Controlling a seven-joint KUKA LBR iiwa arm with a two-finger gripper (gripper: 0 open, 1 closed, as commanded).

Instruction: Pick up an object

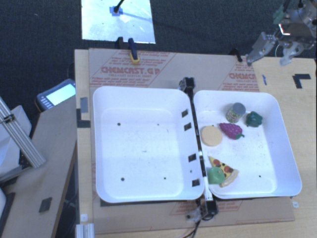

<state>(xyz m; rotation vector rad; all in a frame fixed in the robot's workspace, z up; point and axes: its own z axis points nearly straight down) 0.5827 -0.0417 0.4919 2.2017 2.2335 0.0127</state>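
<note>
Hand (271, 51), fingers spread and empty, well above-right of can (236, 112) in right bin (282, 148).

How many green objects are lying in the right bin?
2: a green pepper at the far side beside the can, and a green piece touching the pizza slice near the divider.
</note>
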